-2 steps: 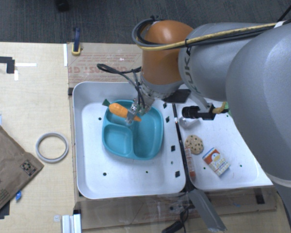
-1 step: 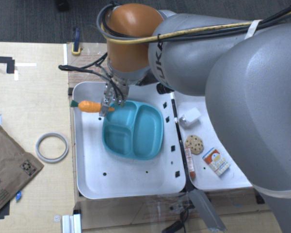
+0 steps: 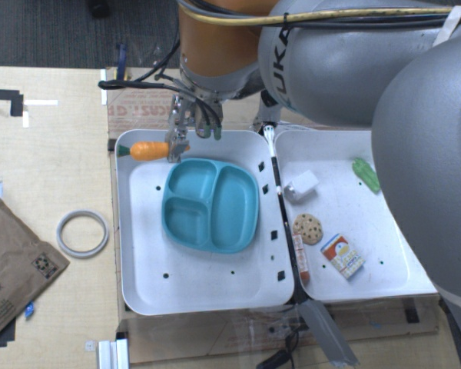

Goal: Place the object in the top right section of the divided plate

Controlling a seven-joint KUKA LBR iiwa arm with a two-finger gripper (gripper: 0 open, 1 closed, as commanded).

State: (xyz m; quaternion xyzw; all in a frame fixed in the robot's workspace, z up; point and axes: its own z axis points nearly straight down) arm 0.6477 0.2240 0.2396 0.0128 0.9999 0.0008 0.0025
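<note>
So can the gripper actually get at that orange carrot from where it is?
Probably yes. The gripper hangs at the carrot's right end, at the left bin's top edge, with nothing lying between them. The bin wall beside the carrot could crowd it.

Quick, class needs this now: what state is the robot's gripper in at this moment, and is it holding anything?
Gripper: closed on the end of the orange carrot, at the upper left corner of the left bin, beside the blue divided plate.

Tape ring (image 3: 82, 232) and brown cardboard box (image 3: 11, 264) on bench; cookie (image 3: 308, 227), snack packet (image 3: 343, 255), white block (image 3: 301, 184) in right bin (image 3: 384, 279).
</note>
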